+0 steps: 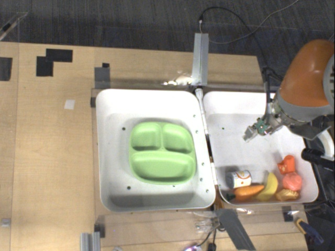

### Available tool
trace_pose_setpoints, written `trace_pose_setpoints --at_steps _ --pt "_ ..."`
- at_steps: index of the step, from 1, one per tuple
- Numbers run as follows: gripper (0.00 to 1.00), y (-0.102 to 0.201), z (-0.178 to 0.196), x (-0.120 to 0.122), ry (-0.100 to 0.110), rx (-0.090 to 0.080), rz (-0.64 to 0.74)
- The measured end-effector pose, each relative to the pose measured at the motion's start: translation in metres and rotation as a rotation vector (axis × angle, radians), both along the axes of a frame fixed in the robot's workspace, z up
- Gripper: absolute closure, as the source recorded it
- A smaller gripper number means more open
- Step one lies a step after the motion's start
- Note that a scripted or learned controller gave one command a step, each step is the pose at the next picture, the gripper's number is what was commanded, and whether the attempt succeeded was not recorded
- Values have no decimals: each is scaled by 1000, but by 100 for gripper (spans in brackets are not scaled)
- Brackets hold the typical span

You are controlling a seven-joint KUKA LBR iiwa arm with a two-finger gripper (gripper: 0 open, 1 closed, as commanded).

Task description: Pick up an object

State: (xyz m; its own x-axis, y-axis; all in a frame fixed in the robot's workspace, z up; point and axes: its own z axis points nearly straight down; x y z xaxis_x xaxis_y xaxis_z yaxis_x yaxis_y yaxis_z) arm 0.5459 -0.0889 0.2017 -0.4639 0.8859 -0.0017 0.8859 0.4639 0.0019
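My gripper (255, 130) hangs over the middle of the right bin (235, 109), with nothing between its fingers as far as I can see. Along that bin's front edge lie a small white can (240, 179), an orange carrot (249, 191), a yellow banana (270, 186), a pinkish-red round fruit (292, 181), an orange-red piece (286, 164) and a tan piece (287, 194). All of them lie below and to the right of the gripper, apart from it.
The left bin (112, 140) holds a green divided tray (161, 151). A metal post (200, 59) stands behind the wall between the bins. The arm's orange band (309, 72) looms over the right bin's far right corner.
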Motion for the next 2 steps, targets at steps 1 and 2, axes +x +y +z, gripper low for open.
trace_pose_setpoints --at_steps 1,2 --pt "100 71 -9 94 -1 1 -98" --pt "100 37 36 36 -1 1 -380"
